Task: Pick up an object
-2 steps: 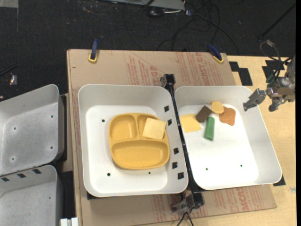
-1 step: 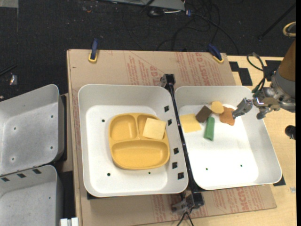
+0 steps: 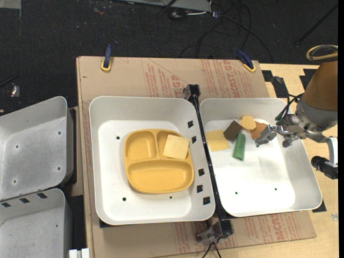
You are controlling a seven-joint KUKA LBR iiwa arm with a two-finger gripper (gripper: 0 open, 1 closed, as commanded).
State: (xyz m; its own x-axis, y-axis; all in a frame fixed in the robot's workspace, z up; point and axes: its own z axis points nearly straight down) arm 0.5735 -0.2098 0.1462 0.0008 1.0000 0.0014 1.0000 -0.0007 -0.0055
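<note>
**Colours in the two bins**

The two shallow plastic bins (image 3: 107,117) are white. The divided plastic tray (image 3: 158,168) is yellow, and the square block (image 3: 176,147) on it is pale yellow. The flat square (image 3: 217,141) is pale yellow too. The long block (image 3: 239,147) is green, the small block (image 3: 233,129) brown, the round piece (image 3: 248,122) orange. The cardboard worktop (image 3: 140,74) is tan with red print.

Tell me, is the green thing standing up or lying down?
Lying down. The green block rests flat on the right bin's floor.

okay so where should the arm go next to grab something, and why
Probably a short move left and down onto the green block: the tool sits just right of it in the right bin, and the block lies slightly apart from the pile, so it looks easiest to grab.
</note>
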